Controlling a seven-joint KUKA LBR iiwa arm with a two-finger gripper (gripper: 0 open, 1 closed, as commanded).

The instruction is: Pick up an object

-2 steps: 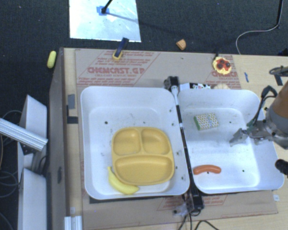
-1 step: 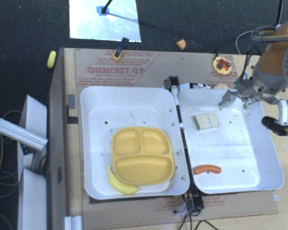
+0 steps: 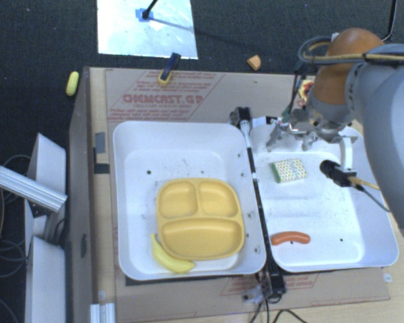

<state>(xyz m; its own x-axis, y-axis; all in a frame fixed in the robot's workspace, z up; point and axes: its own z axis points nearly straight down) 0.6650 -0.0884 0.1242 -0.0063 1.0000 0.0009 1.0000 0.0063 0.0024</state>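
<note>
Nearest lies a curved yellow plastic banana [image 3: 170, 258] beside a yellow divided plastic plate [image 3: 200, 218]. My tool [image 3: 293, 134] hovers above a speckled green-and-white rectangular sponge [image 3: 288, 171]; I cannot tell its state.

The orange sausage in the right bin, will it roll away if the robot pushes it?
Probably, yes. The sausage looks long and round, so a sideways push would likely roll it. It lies alone on the smooth floor of the right bin, so it may also slide. It looks small, probably light.
</note>
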